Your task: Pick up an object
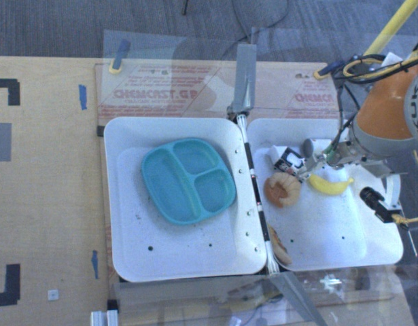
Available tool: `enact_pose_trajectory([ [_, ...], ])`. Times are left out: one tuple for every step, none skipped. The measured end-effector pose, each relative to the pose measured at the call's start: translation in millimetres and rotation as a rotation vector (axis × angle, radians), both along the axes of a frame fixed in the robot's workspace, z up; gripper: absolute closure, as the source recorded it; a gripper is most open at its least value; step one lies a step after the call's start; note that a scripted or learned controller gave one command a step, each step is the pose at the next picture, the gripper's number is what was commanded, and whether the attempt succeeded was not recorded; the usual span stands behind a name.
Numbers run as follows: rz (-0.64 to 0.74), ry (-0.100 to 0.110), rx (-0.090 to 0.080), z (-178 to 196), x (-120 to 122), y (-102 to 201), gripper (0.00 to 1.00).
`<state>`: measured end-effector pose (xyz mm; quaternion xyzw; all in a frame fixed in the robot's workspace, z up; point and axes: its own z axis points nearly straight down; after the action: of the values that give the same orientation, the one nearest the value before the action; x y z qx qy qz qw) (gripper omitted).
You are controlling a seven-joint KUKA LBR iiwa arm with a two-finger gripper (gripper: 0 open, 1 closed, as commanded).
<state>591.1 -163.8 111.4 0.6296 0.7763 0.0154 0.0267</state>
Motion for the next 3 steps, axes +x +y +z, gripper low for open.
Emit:
enact_pose_trajectory([
  [0.049,0.052,0.007,-22.9,-19.6,14.8,0.00],
  [0.042,0.046,0.005,-11.2,-18.6,11.0,1.00],
  [0.114,0.050,0.001,-21.6,-34.7,39.1,1.00],
])
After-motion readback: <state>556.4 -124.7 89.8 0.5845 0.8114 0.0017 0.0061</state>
